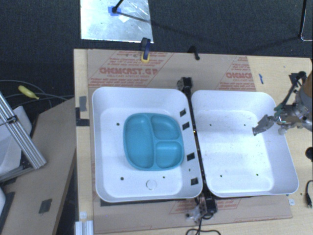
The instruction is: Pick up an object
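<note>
pincer (259, 127) hangs over the right bin (244, 180). can't tell its opening. blue plate (152, 141) lies well apart, in the left bin (110, 106).

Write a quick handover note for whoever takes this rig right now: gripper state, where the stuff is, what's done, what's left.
Gripper: at the right edge of the right bin, above its floor, with nothing visibly between its fingers. Open or shut is too small to tell.

Things: a blue divided plate lies flat in the middle of the left bin, three compartments facing up. It is the one clear object to pick.

Done: nothing picked up yet; the plate is untouched and far from the gripper.

Left: probably move the arm across to the left bin, come down on the plate's rim, close and lift.
</note>
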